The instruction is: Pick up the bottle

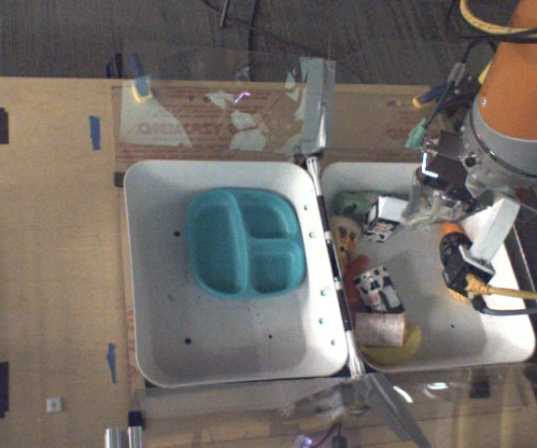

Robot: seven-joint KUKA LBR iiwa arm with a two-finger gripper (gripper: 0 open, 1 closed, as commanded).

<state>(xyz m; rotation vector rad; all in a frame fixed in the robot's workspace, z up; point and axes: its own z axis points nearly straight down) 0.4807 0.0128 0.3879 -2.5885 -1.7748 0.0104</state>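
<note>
Currently bench (pixel 44 250) carries two white bins: left bin (pixel 156 343) holds a teal divided tray (pixel 247 241), right bin (pixel 501 334) holds clutter along its left wall. Arm (pixel 525 73) fills upper right; claw (pixel 427 203) sits over the right bin's upper part, can't tell its state. Bottle: can't pick it out for sure.

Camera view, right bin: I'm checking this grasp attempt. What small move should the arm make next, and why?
Probably a short straight descent. The hand sits over the far side of the right shallow white bin, right above a pale see-through object that may be the bottle, though blur leaves that unsure. A small black-and-white box lies just beside it, so sideways drift looks risky.
</note>
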